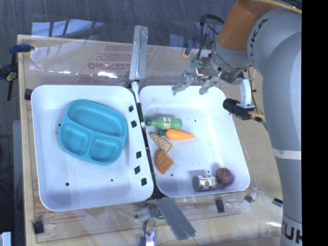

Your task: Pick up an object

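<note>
Carrot (180,135), green bottle (164,122) lie mid right bin (228,137); gripper (192,86) hovers over far rim, fingers apart, holding nothing; blue tray (93,132) in left bin (46,168).

We log two white bins side by side on the bench (24,152). The left bin (38,152) holds a blue plate (93,131) with three compartments, lying flat and slightly toward the bin's far side. The right bin (225,132) touches the left one along a shared inner edge, where small black tabs (137,155) sit in a row. A grey metal bar (138,50) runs from the far end of that seam away from the bins. A clear sheet (77,45) with red print covers the bench behind the bins. A blue clamp (20,49) grips the bench's far left corner. Dark carpet (77,4) surrounds the bench.
</note>
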